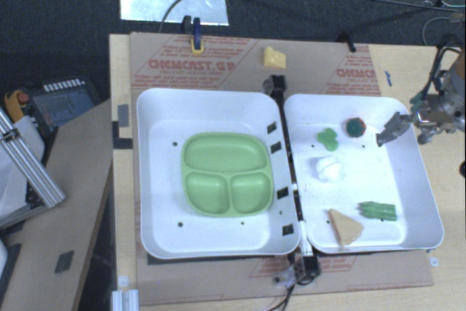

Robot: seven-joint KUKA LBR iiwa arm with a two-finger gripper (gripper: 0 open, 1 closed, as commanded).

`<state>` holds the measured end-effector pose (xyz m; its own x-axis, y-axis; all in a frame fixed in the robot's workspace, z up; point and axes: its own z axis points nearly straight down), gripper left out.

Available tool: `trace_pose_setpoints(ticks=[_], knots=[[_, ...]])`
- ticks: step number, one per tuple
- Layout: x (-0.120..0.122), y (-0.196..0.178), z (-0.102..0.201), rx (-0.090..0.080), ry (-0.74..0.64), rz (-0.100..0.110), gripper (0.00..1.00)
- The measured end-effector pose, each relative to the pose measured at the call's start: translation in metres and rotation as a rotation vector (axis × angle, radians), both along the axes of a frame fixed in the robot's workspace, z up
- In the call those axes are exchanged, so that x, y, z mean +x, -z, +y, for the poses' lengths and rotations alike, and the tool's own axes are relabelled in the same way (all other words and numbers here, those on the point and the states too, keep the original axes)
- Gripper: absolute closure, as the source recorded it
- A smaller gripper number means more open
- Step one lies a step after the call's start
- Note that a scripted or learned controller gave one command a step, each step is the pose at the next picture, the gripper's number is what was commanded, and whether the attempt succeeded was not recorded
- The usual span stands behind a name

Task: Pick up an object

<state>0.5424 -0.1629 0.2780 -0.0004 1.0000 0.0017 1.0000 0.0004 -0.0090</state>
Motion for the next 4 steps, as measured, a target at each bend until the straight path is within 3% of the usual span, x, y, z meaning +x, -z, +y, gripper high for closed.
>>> trace_pose_setpoints(ticks=[1,4], knots=[[0.002,-0.006,0.0,-0.002,-0.003,-0.011,0.0],[0.008,0.144,0.005,-0.001,-0.001,-0.006,0.0]])
